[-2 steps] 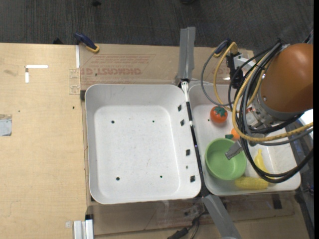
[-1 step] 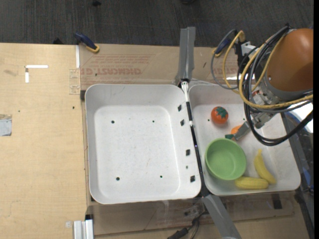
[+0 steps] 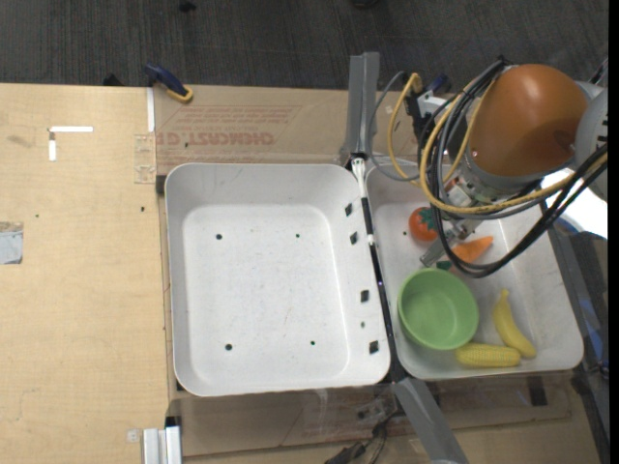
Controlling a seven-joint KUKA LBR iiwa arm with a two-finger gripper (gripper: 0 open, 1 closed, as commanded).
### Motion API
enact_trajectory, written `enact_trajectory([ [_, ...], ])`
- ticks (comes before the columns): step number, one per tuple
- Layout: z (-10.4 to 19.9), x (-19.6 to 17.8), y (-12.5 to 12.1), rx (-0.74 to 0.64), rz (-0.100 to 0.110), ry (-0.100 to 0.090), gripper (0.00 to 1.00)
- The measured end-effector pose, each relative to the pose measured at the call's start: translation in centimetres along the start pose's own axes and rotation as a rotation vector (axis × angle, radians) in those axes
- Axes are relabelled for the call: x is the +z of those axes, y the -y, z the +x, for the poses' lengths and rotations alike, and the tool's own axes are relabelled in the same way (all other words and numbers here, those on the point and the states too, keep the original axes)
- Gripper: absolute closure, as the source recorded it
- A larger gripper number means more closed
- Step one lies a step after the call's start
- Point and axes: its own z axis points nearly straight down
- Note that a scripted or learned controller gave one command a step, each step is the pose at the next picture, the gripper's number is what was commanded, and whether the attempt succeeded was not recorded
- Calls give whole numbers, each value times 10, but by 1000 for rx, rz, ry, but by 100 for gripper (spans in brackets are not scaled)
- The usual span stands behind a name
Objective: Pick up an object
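A: Where is the end effector (image 3: 453, 245) right now?

B: Low in the right bin (image 3: 571, 341), under the arm's orange band (image 3: 527, 119) and a tangle of yellow and black cables (image 3: 440, 177). Whether it is released or clenched, I cannot tell; the wrist and cables cover it.

A: What sits closest to it?

B: A red tomato-like piece (image 3: 422, 223) just to its left and an orange carrot-like piece (image 3: 474, 249) just beside it. Either looks like the likely target. Nothing can be seen between its tips.

A: And further out?

B: A green bowl (image 3: 438, 308) near the front of the same bin, then two yellow pieces, a corn cob (image 3: 487, 356) and a banana (image 3: 513, 325), along the front right. The left bin (image 3: 179, 288) lies beside it on the counter (image 3: 73, 259).

A: What could go wrong?

B: I judge the round tomato may roll off when nudged, and the carrot may slide aside. The two lie near each other, so a closing grip could catch one edge and knock the other. The bowl's rim is near enough to snag.
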Motion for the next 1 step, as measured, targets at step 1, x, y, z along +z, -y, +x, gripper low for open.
enact_trajectory([
  [1,-35,-95,-131,129,-1,-1,0],
])
